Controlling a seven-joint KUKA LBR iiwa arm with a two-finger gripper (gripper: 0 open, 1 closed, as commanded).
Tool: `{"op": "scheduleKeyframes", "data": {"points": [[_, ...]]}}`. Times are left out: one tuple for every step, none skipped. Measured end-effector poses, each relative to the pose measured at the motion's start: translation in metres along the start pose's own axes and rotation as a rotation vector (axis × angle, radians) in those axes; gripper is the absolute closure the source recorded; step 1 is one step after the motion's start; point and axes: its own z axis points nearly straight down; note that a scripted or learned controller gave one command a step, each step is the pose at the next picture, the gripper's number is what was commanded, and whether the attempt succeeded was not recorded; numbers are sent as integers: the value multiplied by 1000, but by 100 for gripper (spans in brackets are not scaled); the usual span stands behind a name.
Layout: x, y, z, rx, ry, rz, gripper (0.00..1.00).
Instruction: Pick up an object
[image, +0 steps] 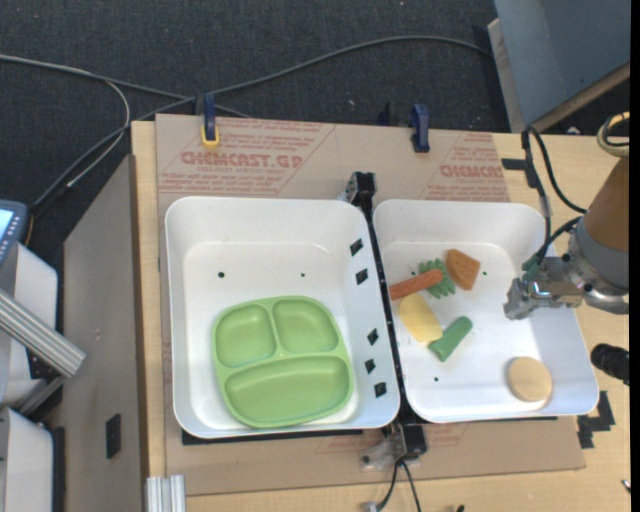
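The right bin (500, 225) holds several toy foods. An orange carrot with a green top (418, 283) lies near the bin's left wall, and an orange-brown wedge (462, 268) sits just right of it. Below them are a yellow piece (419, 319) and a green pickle-like piece (452, 337). A tan round piece (528, 379) rests near the front right corner. My gripper (524, 296) hangs over the right side of this bin, above bare floor, right of the pickle and above the tan piece. Nothing shows in its grasp.
The left bin (190, 240) holds a green divided plate (284, 358) in its front half. A black divider strip (368, 300) runs between the bins. Cables (545, 190) hang near the arm at the right, and clamps (209, 122) hold the cardboard at the back.
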Motion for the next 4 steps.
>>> {"op": "scheduleKeyframes", "data": {"points": [[1, 11, -58, -1, -1, 0, 100], [62, 15, -51, 9, 4, -4, 100], [112, 9, -31, 12, 5, -3, 100], [161, 4, -15, 12, 4, -3, 100]]}}
